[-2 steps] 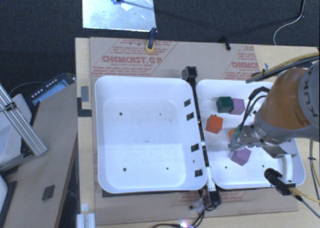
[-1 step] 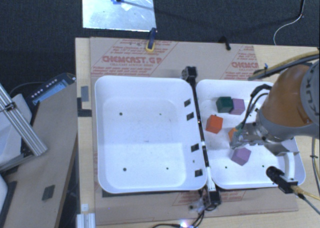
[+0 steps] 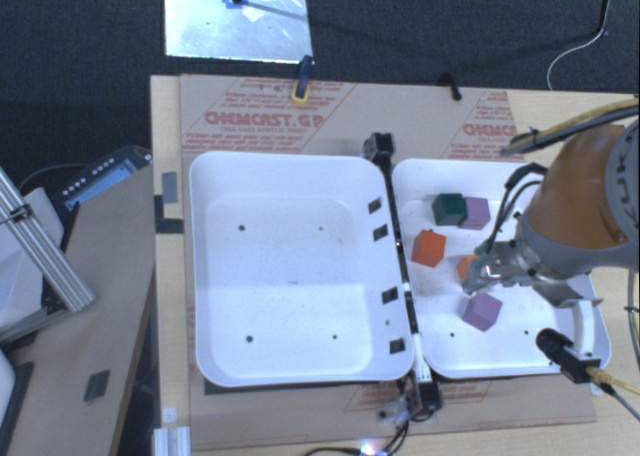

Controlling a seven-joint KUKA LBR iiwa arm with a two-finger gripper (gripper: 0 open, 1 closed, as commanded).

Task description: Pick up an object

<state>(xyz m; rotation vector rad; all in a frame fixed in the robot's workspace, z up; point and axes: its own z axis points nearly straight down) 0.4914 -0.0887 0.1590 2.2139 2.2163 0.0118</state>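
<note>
We see the gripper (image 3: 487, 269) low in the right bin (image 3: 440, 349), beside a small orange piece (image 3: 466, 266); whether it grips anything we cannot tell. We judge this the grasp step; a lift should follow. A purple block (image 3: 482, 310) lies just below, an orange block (image 3: 428, 247), green block (image 3: 449, 209) and pale purple block (image 3: 476, 212) nearer the far edge.
</note>
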